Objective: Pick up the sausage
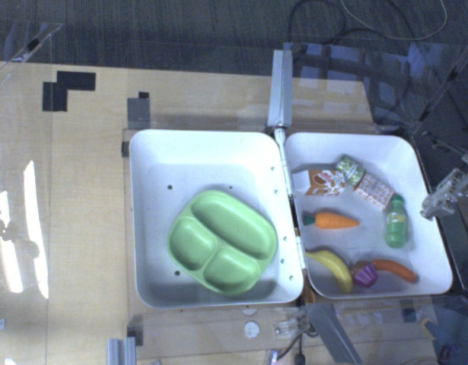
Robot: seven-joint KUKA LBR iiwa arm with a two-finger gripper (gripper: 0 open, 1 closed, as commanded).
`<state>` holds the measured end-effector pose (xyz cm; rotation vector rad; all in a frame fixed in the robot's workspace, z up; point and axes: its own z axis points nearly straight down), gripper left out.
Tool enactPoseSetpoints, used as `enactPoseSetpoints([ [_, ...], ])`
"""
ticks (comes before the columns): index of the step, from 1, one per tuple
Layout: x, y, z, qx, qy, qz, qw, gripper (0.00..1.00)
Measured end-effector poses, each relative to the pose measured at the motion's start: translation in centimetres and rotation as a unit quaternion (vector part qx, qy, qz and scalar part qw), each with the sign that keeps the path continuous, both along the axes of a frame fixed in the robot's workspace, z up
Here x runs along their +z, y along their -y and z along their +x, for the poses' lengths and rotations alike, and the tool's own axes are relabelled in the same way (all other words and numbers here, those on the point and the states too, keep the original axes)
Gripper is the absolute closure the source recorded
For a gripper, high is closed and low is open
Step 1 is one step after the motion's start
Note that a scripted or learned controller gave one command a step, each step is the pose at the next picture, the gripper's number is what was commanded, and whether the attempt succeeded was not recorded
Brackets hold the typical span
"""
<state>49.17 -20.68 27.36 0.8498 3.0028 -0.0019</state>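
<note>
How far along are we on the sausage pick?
Nothing looks done. The sausage lies in the right bin, near its front edge beside the purple item. The gripper sits at the bin's right rim, apart from it. Approach, grasp and lift all remain.

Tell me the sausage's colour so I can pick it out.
Orange-red, in the camera view: the sausage lies in the right bin's near corner.

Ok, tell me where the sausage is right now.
In the camera view, the sausage lies in the right bin, at its near right corner, just right of the purple toy and below the green bottle.
</note>
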Motion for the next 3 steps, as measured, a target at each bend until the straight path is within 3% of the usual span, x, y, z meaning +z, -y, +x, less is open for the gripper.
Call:
enactPoseSetpoints([
  [3, -1.36, -0.05, -0.18, -0.013, -0.004, 0.0019, 0.9999, 1.00],
])
